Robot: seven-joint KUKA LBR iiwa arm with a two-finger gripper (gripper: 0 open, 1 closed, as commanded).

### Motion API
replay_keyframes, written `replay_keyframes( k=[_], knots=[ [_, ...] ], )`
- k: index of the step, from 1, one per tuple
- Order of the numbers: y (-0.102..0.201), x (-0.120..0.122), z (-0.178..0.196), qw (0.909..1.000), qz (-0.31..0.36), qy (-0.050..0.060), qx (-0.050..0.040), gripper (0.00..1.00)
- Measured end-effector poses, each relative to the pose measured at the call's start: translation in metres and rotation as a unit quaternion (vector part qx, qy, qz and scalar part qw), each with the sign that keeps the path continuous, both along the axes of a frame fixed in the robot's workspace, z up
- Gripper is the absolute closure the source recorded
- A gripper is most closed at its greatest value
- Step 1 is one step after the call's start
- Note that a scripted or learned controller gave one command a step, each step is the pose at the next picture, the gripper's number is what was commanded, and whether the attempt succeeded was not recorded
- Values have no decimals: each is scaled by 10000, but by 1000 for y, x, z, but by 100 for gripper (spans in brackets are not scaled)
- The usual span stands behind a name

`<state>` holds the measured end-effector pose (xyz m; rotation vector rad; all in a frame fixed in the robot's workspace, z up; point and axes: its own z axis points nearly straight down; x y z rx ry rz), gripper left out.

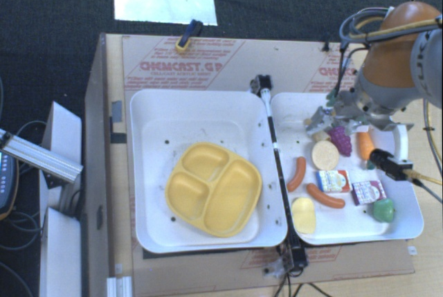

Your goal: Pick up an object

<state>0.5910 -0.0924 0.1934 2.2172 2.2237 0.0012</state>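
My gripper (324, 120) hangs low over the back of the right bin (408, 223), just left of a purple bunch of grapes (341, 140). Under and in front of it lies a round cream disc (324, 155). An orange carrot (365, 145) sits to the right of the grapes. Further forward are two red sausages (297, 173) (326, 197), a small red and white carton (334, 181), a purple and white carton (367, 191), a green fruit (383, 210) and a pale yellow piece (303, 215). I see nothing held in the gripper.
The left bin (159, 115) holds a yellow divided plate (213, 188). A black divider rail (274, 150) runs between the bins. The arm's orange and grey wrist (394, 60) looms over the right bin's back right corner.
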Motion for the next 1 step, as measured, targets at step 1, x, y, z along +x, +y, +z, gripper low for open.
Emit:
replay_keyframes(
  k=[1],
  knots=[
    [-16,-22,-109,10000,-8,0,-1,0]
  ],
)
